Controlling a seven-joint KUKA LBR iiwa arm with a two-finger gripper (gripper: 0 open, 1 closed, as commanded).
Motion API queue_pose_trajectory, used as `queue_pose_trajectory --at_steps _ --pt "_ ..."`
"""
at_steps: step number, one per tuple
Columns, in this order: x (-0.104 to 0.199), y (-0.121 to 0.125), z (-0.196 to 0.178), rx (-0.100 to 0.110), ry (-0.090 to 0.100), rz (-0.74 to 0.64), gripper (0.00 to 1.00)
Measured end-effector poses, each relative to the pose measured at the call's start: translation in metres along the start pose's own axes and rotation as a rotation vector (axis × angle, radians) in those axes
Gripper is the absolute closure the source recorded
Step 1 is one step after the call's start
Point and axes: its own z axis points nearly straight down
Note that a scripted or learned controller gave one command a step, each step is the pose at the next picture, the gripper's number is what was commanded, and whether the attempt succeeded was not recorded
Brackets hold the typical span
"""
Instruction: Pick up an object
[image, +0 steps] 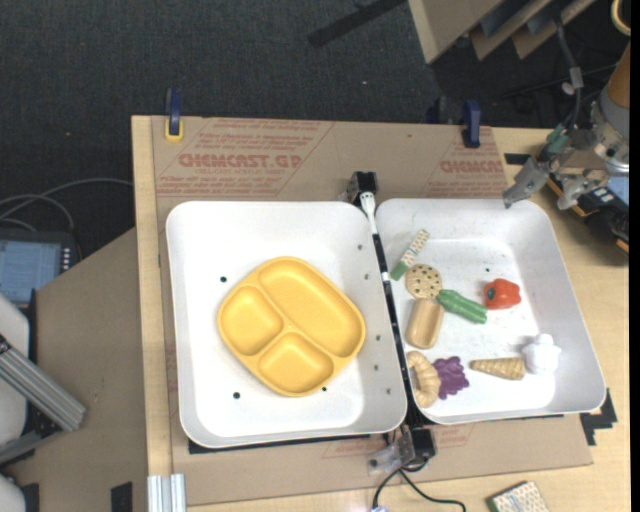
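Note:
The right bin (560, 390) holds several toy foods: a round cookie (423, 280), a green vegetable (462, 305), a red pepper (503, 293), a tan cylinder (425, 322), purple grapes (452, 374), a beige pastry (423, 378), an ice-cream cone (512, 366) and a striped stick (410, 253). My gripper (547, 194) hangs over the bin's far right corner, above and apart from all the items. Its fingers are open with nothing between them.
A yellow divided plate (290, 325) lies in the middle of the left bin (190, 250). A black divider (378, 255) runs between the two bins. Blue clamps (175, 125) hold the board at the back edge.

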Motion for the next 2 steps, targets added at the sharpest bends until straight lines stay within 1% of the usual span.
queue_pose_trajectory --at_steps 1,2 --pt "0.018 0.014 0.17 0.01 0.004 -0.003 0.0" --pt "-0.005 -0.049 0.165 0.006 0.002 0.004 0.0"
